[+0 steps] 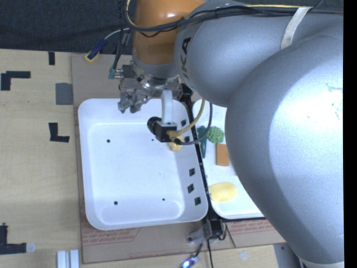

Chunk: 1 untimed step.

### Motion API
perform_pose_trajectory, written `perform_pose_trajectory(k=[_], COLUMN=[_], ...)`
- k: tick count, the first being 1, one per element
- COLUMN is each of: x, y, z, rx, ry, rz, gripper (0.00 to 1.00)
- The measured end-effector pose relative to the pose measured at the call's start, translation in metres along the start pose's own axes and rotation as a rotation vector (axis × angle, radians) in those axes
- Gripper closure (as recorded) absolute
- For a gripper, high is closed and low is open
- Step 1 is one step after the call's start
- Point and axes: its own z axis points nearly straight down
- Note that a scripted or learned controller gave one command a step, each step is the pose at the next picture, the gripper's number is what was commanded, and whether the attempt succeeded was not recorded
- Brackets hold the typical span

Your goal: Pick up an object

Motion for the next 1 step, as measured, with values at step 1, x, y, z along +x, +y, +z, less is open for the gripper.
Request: perform_pose_trajectory(k=[1], x=[0.0274], y=[0.0145], z=[-0.0963], rx=[0.004], ry=[-0.002], rz=[0.001], gripper=[1.0])
